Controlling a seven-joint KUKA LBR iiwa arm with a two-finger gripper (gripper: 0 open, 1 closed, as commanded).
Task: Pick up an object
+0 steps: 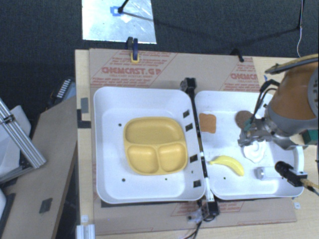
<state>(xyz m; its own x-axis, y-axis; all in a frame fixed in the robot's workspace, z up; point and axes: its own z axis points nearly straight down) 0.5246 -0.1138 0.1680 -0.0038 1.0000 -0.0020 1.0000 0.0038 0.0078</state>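
One camera above looks slantwise down on both bins (149, 96).

The arm (294, 103) (cut off at right) hides part of a white object (254, 152).

A divided tray (152, 145) lies in the left bin (107, 108) — a banana (228, 164) in the right bin (222, 101).
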